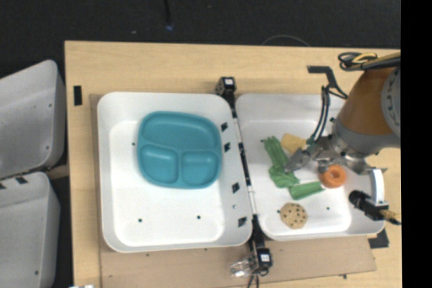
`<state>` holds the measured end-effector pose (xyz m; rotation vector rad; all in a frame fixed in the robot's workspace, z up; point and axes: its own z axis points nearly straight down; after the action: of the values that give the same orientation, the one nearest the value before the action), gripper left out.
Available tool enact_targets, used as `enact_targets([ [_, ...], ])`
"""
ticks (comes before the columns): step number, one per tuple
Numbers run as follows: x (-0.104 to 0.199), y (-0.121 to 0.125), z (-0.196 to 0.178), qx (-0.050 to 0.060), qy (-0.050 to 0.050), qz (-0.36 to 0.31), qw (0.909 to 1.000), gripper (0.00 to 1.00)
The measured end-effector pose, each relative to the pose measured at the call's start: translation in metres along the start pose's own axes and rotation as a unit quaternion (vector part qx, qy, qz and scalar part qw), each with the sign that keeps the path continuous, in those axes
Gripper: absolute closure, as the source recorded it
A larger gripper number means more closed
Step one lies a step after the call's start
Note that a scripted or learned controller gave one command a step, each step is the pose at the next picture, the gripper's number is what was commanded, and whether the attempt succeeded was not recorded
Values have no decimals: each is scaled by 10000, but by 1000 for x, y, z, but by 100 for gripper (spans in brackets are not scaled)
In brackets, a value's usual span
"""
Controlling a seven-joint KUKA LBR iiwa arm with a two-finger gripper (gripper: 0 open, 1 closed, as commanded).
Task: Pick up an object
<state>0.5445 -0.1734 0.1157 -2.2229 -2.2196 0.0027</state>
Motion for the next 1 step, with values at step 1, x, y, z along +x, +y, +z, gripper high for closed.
enact_targets([
  [1,-1,1,15,-10,2,24,10000,0],
])
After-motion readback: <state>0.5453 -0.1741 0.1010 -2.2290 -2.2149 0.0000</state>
